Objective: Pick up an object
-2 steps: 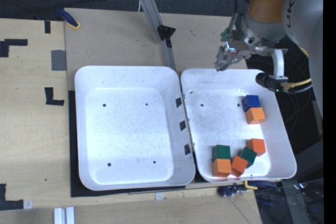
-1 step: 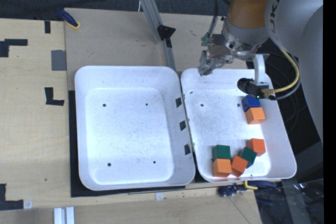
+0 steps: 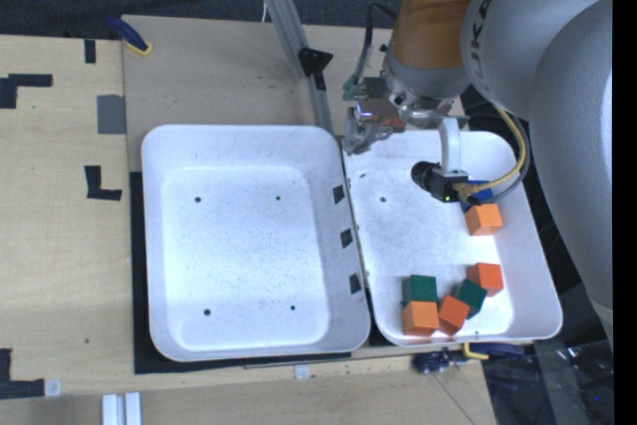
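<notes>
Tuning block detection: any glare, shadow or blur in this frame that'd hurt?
Camera view: light even and diffuse; only faint shadows by the orange blocks and green blocks, colours clear, edges slightly soft; left bin bright but not blown out, its speckles legible; gripper soft, low in detail; grey arm close to the lens, blurred.

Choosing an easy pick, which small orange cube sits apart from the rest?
The lone orange cube highest in view; the other orange cubes crowd against dark green cubes below.

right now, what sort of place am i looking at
Probably a robotics lab grasping bench: a grey arm, its gripper by the right bin, a left bin beside it, orange blocks and green blocks to pick.
</notes>
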`<action>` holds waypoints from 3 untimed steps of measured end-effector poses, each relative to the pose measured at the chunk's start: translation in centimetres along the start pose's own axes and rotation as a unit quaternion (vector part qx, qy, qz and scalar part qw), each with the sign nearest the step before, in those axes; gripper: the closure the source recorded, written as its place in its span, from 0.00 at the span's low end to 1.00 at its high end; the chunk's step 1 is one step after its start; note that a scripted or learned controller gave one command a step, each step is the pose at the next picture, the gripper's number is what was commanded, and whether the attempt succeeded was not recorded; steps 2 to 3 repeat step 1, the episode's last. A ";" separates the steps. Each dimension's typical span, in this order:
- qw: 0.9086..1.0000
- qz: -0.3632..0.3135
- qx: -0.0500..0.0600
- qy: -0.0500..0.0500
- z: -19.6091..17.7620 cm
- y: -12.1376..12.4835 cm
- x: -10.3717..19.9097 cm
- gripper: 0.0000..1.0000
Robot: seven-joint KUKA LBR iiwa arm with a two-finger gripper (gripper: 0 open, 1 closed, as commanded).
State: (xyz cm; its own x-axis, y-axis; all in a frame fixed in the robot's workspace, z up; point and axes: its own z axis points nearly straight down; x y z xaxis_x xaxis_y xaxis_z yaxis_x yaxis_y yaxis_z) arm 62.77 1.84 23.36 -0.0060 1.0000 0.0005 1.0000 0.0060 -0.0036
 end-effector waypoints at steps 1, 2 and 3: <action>1.000 -0.001 0.000 0.001 -0.2 -1.3 6.4 1.00; 1.000 -0.001 0.000 0.001 -0.2 -1.3 6.4 1.00; 1.000 -0.001 0.000 0.001 -0.2 -1.3 6.4 1.00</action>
